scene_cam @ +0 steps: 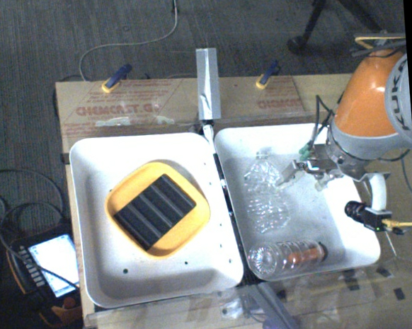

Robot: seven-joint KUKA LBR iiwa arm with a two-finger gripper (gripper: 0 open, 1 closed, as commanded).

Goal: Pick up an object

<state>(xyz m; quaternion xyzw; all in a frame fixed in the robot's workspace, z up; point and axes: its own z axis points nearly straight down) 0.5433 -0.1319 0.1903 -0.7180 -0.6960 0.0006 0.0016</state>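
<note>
The right bin holds three clear plastic bottles. One crumpled bottle lies toward the back, a second lies in the middle, and a third with an orange tint rests along the front wall. My gripper hangs over the right bin's back half, just right of the back bottle and apart from it. Nothing shows in its grasp. In the left bin lies a yellow block with a black ribbed top, turned at an angle.
A metal post stands behind the divider between the bins. Two blue-and-yellow clamps pin the cardboard backing. A black cable fitting hangs off the arm over the right bin's right side. A tablet lies on the floor at left.
</note>
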